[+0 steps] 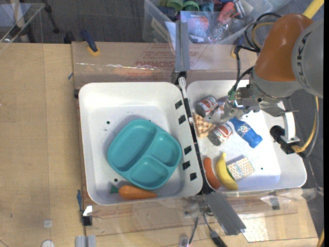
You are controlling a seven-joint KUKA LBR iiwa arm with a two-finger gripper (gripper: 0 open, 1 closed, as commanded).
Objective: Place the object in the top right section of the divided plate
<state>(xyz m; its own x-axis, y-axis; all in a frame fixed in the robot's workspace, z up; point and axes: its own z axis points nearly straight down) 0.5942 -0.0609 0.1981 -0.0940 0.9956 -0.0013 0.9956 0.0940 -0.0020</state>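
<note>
While the arm (288, 45) reaches in from the right side of the frame, its pincer (237, 103) hangs low over the right bin (288, 175), at the upper middle part of that bin. If it is spread or pressed together, I cannot tell, because the wrist covers that part.

Several things lie in the right bin. A red and white can (207, 105) lies at the upper left of this bin, just left of the pincer. A second can (222, 133) of the same colours lies lower, near the middle, and a blue bottle (245, 131) lies just to its right, tilted, with its upper end close under the pincer. A checked piece in orange and white (202, 123) lies between the two cans, near the wall between the bins. At the lower left of this bin there is a red thing (208, 172), a banana (224, 173) touching it on the right, and a small box (240, 168) just beside the banana.

The left bin (95, 104) holds the teal plate (144, 152), which is divided in three sections and lies turned at a slant in the middle of the bin. A carrot (135, 192) lies at the lower edge of this bin, just under the plate.

Both bins stand on the desk (36, 138). Behind them, at the upper part of the frame, a clear box (154, 4) is full of mixed colourful things.
</note>
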